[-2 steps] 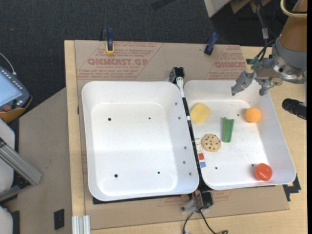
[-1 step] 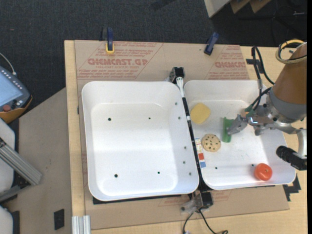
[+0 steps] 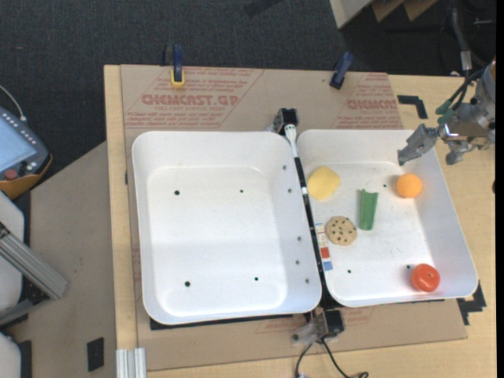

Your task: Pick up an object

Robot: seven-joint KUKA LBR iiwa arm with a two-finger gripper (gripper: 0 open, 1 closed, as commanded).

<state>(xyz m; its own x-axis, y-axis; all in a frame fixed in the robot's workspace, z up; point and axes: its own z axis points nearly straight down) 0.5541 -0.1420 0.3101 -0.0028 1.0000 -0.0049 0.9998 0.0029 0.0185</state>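
Note:
The right bin (image 3: 449,219) holds several small objects: a yellow lump (image 3: 324,183), a green block (image 3: 368,209), an orange ball (image 3: 408,186), a round speckled cookie (image 3: 341,231) and a red ball (image 3: 425,277). My gripper (image 3: 434,150) hangs over the bin's far right corner, just above and to the right of the orange ball. Its fingers (image 3: 413,146) are spread open with nothing between them.
The left bin (image 3: 157,211) lies beside the right one, a black divider strip (image 3: 303,195) between them. Both rest on a cardboard sheet (image 3: 197,93) held by blue clamps (image 3: 177,63) at the back. Cables run out at the front edge (image 3: 323,333).

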